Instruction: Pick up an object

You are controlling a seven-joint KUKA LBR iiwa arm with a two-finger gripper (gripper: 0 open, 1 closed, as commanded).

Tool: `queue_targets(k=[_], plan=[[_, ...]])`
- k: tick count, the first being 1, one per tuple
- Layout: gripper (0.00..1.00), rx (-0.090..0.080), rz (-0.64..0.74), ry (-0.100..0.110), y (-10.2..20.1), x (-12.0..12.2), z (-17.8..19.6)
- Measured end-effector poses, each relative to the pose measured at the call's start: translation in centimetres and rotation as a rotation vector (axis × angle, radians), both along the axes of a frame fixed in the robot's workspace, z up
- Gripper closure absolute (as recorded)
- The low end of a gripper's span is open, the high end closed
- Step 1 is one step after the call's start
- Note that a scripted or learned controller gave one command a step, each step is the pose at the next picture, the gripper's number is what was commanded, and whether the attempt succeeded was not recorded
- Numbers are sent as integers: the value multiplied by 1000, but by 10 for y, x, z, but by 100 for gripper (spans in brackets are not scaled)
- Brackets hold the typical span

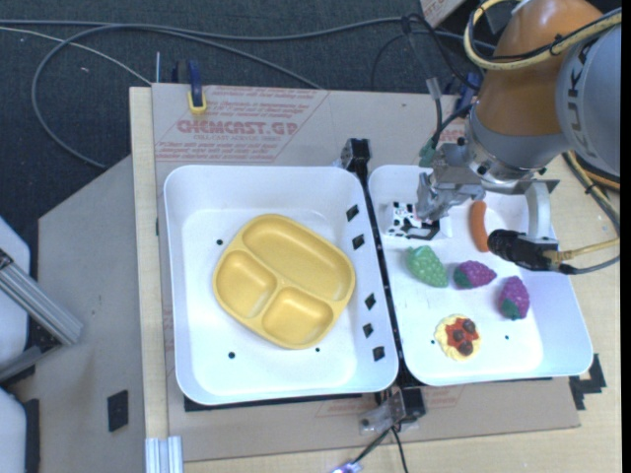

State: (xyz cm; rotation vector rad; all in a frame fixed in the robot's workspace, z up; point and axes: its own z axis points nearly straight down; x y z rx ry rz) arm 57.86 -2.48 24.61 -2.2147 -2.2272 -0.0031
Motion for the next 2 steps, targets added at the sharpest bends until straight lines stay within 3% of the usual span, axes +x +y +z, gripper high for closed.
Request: queue_targets(k=[1, 2], plan=[[100, 0, 1, 0, 62, 3, -2], [100, 0, -1, 5, 105, -2, -14]])
